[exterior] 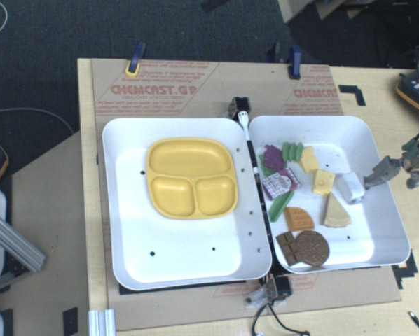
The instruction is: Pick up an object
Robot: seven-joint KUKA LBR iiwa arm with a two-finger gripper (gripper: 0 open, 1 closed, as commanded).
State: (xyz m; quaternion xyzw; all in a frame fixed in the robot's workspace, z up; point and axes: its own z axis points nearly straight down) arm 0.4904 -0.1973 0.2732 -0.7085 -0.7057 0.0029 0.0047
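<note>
Gripper at right edge of frame, over right bin; finger opening: cannot tell, nothing seen held. Near to far: brown cookie lower centre; cheese wedge just left-below me, long axis upright in frame; yellow tray in left bin, well apart.

Red "CHEMCAST GP" print on cardboard sheet under bins; repeated partially at right.

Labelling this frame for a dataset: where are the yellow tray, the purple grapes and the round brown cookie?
yellow tray [190, 157]: camera view, top compartment.
purple grapes [272, 158]: camera view, cluster's middle.
round brown cookie [312, 248]: camera view, centre.
</note>
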